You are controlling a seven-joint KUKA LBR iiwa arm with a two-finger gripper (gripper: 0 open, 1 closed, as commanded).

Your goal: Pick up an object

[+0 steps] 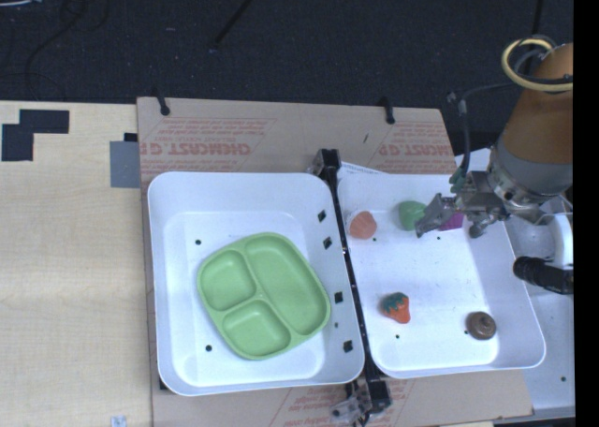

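End effector (440, 220) hangs over the upper part of the right bin (524, 346); finger state cannot be told. Green object (409, 213) lies just beside its tip, toward the left bin, a magenta item (452, 222) touching or under it. Green object judged nearest target.

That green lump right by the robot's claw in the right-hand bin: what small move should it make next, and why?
Probably a short drop straight down over the green lump. The end effector sits right beside it near the back of the right bin, with a bit of purple thing at its tip. The other items, a pinkish ball, a strawberry and a brown disc, lie farther off.
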